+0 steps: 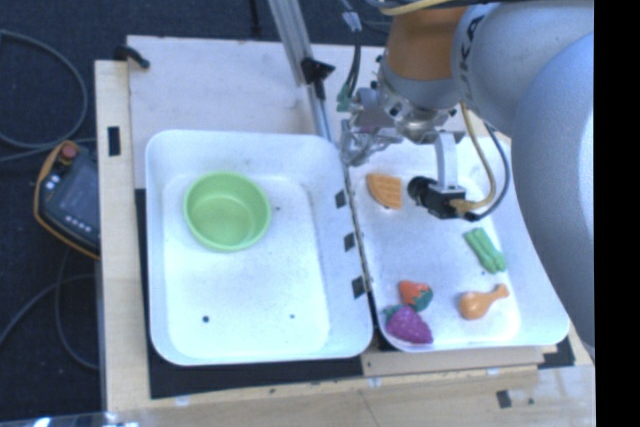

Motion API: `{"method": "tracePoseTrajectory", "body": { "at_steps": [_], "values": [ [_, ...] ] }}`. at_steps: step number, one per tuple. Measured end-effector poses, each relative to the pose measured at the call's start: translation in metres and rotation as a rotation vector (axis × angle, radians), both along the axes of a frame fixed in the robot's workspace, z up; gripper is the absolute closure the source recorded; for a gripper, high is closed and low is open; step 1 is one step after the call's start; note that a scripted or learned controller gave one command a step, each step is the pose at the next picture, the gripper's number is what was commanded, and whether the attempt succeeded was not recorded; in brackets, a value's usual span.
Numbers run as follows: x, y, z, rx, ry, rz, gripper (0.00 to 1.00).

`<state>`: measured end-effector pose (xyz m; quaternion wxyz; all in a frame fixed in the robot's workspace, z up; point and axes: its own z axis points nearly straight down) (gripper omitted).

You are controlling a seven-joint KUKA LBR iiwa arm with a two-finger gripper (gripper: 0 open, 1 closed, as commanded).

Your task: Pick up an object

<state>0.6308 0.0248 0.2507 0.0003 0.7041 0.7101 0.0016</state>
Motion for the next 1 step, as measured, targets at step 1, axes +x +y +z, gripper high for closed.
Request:
{"method": "tracePoseTrajectory", "body": {
  "at_steps": [1],
  "values": [
    [0.0207,0.0586,-0.0059,-0.001,0.001,-0.001,1.00]
  ]
}}
